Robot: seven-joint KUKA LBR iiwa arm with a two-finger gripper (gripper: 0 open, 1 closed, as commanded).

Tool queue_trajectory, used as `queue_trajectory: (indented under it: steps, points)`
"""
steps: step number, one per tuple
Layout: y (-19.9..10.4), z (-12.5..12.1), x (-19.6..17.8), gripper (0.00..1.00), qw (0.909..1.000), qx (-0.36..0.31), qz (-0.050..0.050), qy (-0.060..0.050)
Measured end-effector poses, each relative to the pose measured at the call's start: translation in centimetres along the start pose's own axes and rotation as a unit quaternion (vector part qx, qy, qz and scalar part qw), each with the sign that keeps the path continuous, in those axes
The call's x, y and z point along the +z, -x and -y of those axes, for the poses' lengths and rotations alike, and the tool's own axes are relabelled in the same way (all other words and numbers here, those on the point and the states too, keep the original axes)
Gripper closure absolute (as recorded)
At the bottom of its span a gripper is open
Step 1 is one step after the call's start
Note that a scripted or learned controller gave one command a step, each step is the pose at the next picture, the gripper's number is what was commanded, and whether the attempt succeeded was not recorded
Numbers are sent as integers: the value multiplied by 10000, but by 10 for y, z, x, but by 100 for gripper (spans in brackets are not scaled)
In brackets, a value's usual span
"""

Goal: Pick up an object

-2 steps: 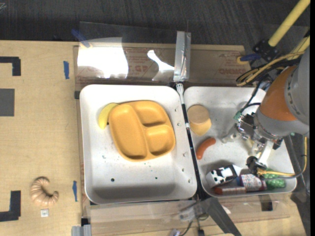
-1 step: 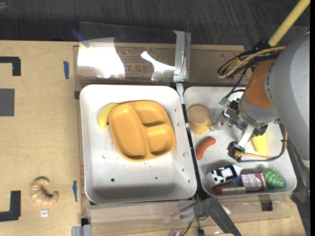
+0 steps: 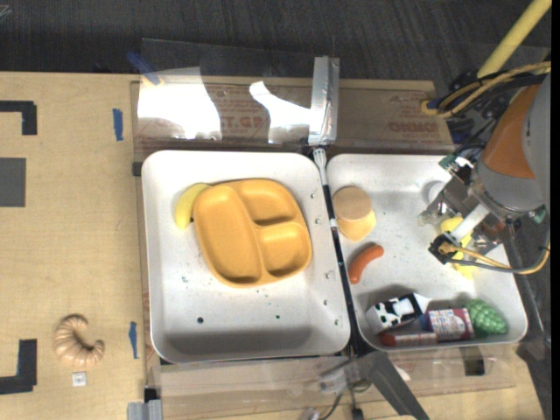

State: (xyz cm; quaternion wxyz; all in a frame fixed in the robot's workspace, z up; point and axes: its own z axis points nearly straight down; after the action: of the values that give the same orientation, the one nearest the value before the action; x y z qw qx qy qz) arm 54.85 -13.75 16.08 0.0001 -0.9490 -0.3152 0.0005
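The right bin (image 3: 402, 261) holds a tan wooden cylinder (image 3: 353, 206) on a yellow piece, an orange sausage-shaped toy (image 3: 365, 262), a black-and-white cow toy (image 3: 395, 311), a bottle with a red label (image 3: 442, 324) and a green bumpy toy (image 3: 488, 318). My gripper (image 3: 452, 227) hangs low over the right side of this bin, at the end of the grey arm with the orange band (image 3: 512, 151). Something small and yellow (image 3: 464, 267) shows right at and below the gripper; I cannot tell whether it is held.
The left bin (image 3: 175, 313) holds an orange divided plate (image 3: 251, 230) lying over a yellow banana (image 3: 183, 205). A tan croissant-shaped toy (image 3: 79, 339) lies on the bench left of the bins. Cables (image 3: 477, 90) hang at the back right.
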Motion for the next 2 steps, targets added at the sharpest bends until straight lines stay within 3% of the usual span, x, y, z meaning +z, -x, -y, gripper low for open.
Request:
queue_trajectory:
  steps: [1,2]
  points:
    - [0,0,1,0,10000,-1,4,-6]
    - [19,-21,75,0,9926,1216,-6,-4]
